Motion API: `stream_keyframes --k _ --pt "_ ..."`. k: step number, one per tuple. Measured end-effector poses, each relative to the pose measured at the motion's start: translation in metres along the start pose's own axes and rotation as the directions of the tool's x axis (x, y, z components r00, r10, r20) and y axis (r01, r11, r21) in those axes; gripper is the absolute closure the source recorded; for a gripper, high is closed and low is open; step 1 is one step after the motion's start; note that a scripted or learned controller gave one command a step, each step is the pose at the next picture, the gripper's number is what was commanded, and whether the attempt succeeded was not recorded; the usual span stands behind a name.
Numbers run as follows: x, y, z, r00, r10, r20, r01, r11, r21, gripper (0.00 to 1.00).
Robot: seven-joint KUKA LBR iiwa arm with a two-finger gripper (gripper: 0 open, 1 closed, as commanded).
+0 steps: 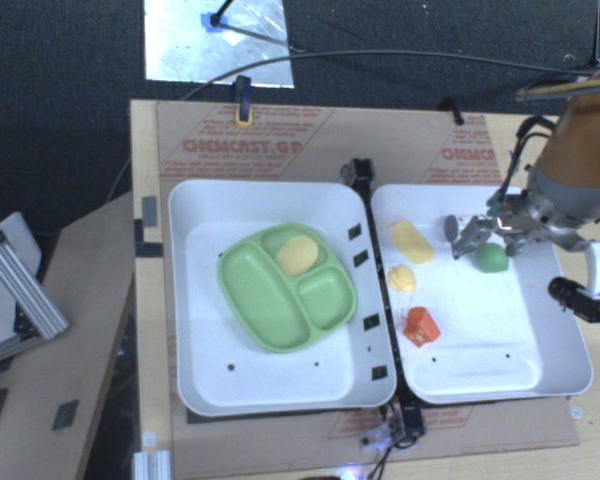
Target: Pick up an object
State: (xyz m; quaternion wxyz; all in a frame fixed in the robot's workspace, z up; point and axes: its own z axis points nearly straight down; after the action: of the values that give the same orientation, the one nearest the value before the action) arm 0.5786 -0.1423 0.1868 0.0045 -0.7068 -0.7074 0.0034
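In the right bin (540, 368) lie a pale yellow block (412, 238), a small yellow-orange piece (401, 279), a red-orange piece (421, 325) and a green piece (493, 258). My gripper (463, 239) hangs over the right bin's upper part, just left of the green piece and right of the pale yellow block. Its two grey fingers (451, 229) stand apart with nothing between them. The green piece sits partly under the wrist.
The left bin (195, 268) holds a green divided plate (270, 303) with a yellow food piece (298, 255) in its upper compartment. A black divider with clips (375, 268) runs between the bins. The arm's black fitting (580, 300) overhangs the right bin's right edge.
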Motion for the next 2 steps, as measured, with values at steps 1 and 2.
stream_keyframes --k 1,2 --pt "0.000 0.003 -0.007 1.000 -0.002 0.002 0.002 1.000 -0.013 0.00" --pt "0.008 0.004 0.053 1.000 -0.002 0.001 0.002 1.000 -0.009 0.00"
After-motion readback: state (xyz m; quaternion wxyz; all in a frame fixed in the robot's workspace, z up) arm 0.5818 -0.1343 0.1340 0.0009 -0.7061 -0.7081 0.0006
